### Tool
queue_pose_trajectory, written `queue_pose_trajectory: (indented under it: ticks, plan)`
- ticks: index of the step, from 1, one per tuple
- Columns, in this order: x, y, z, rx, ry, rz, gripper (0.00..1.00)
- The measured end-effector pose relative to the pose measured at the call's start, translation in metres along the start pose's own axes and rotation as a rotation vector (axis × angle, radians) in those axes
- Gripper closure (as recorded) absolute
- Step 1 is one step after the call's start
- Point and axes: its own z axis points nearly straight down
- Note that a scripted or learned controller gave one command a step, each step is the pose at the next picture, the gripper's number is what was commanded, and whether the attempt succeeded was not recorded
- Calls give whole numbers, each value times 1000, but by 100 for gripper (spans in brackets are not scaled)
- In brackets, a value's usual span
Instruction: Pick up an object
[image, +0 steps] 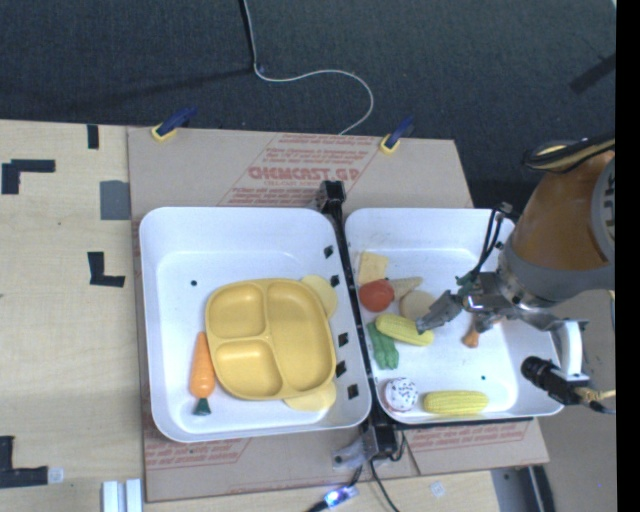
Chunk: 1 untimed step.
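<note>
Two shallow white bins sit side by side on a cardboard sheet (300, 170).

The left bin (160, 240) holds a yellow divided plate (268, 335) with three compartments, lying near the bin's middle and toward its right wall. A pale yellow piece (322, 293) shows at the plate's upper right edge and another (310, 401) at its lower right edge. A toy carrot (202, 372) lies just beside the plate's left edge, its green tip toward the bin's near wall.

The right bin (430, 222) holds the loose toy food, mostly along its left wall: a pale yellow wedge (372, 267), a red tomato (377, 295) just below it, a tan piece (414, 300) to the tomato's right, a yellow corn cob (404, 330), and a green vegetable (384, 348) by the left wall. Near the bin's near wall lie a white round item with red marks (401, 395) and a second corn cob (455, 402). A small orange piece (469, 339) lies toward the middle.

The arm reaches in over the right bin's right wall, its orange band (560, 225) above the grey wrist. The gripper (440, 314) points left and down, its tip just beside the upper corn cob's right end. I cannot tell how far its fingers are parted, and nothing is seen between them.

Red print on the cardboard reads roughly "CHEMCAST GP".
</note>
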Motion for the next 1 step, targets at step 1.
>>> queue_pose_trajectory:
  ticks: [1]
  plan:
    - [-2,1,44,-2,0,0,0]
